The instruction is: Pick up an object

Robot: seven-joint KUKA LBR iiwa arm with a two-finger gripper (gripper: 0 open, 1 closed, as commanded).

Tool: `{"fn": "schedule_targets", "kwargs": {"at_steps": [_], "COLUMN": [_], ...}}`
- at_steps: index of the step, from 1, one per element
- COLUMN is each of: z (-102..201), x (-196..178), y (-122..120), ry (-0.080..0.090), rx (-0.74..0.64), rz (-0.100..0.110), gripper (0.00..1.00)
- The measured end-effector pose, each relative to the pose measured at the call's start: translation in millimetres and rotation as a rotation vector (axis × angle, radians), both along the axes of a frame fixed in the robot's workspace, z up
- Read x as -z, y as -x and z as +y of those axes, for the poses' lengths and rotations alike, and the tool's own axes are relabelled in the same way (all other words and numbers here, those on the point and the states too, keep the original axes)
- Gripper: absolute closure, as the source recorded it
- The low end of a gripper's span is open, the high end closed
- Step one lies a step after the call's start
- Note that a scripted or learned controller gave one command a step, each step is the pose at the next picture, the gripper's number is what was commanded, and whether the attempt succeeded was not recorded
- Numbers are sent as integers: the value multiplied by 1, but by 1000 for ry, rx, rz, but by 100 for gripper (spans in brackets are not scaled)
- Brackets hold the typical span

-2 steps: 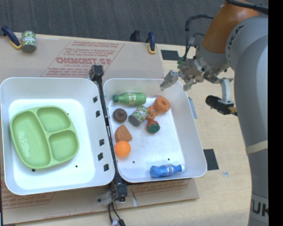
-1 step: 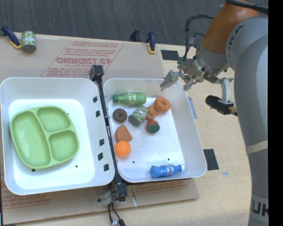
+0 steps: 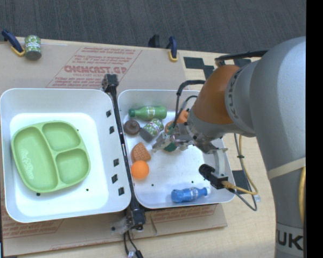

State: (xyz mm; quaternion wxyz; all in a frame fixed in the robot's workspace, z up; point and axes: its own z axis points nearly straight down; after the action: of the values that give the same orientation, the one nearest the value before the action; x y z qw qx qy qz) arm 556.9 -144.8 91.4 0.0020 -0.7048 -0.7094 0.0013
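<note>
Beside the green bottle (image 3: 148, 112), the gripper (image 3: 169, 140) sits low in the right bin (image 3: 167, 195); whether its jaws are apart or together cannot be told.

Counted outward from that green bottle: one crumpled can (image 3: 152, 128) just below it, one brown disc (image 3: 132, 126) to its lower left, one waffle-textured piece (image 3: 141, 152) and one orange ball (image 3: 140, 170) further below, one blue bottle (image 3: 189, 194) farthest down. Well to its left, one green divided plate (image 3: 50, 155) lies in the left bin (image 3: 21, 98). One small jar (image 3: 33, 46) stands far up-left on the cardboard (image 3: 91, 66).
</note>
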Motion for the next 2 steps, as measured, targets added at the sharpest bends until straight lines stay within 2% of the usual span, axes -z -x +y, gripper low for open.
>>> {"fn": "schedule_targets", "kwargs": {"at_steps": [1,2], "z": [0,71], "x": [-10,-138], "y": [-1,21], "ry": [2,1], "rx": [-5,0], "rz": [1,-6], "gripper": [100,100]}}
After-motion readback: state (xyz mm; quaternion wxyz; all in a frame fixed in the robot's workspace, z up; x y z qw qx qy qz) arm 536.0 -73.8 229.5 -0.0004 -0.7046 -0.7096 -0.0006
